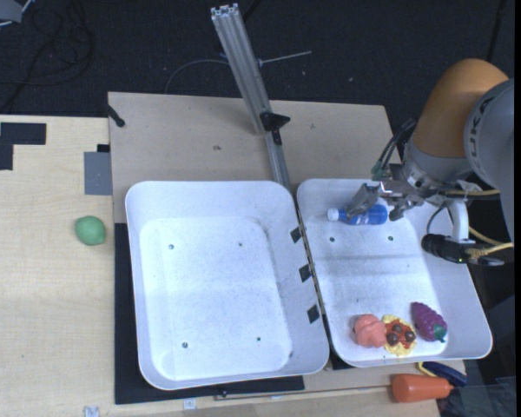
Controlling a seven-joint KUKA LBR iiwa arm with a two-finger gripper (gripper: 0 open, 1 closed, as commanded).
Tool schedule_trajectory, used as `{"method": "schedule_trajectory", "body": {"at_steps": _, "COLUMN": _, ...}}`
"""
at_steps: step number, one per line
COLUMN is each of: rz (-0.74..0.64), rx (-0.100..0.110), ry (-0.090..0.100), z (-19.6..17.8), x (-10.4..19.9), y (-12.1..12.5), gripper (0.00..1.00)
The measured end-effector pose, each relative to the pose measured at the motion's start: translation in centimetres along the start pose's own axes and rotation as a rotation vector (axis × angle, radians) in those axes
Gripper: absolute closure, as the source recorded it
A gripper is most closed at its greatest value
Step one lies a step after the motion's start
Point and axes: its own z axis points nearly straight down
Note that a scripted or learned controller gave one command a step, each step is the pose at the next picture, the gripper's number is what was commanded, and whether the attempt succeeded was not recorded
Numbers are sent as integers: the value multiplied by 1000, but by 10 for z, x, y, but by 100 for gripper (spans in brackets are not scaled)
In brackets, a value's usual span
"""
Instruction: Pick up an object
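— Blue is what I'm noticing first: a small blue bottle (pixel 362 215) is lying on its side at the far end of the right bin (pixel 378 272), its white cap pointing left.

— And the gripper (pixel 375 200)?

— It's sitting right over that bottle, reaching in from the right. I'm judging the grasp is under way, not finished. The bottle is looking as though it's resting on the bin floor, not lifted.

— Is the claw clamped on it?

— I cannot tell; the wrist hardware is blocking that detail.

— What else is waiting in there?

— At the near end of the same bin, an orange-pink toy (pixel 368 329), a yellow and red piece (pixel 399 335) and purple grapes (pixel 428 321) are lying close together. The left bin (pixel 210 281) is showing bare white floor. A green ball (pixel 90 230) is sitting on the bench well to the left, and an orange carrot-like toy (pixel 420 387) is lying just outside the right bin's near edge.

— So what's left?

— Closing securely and raising the bottle clear.
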Motion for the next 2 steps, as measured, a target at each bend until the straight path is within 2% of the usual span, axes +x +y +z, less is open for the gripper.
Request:
{"method": "schedule_trajectory", "body": {"at_steps": 1, "rz": 0, "rx": -1, "ry": 0, "z": 44, "x": 3, "y": -5, "gripper": 0}}
{"method": "schedule_trajectory", "body": {"at_steps": 2, "rz": 1, "rx": -5, "ry": -1, "z": 31, "x": 3, "y": -4, "gripper": 100}}
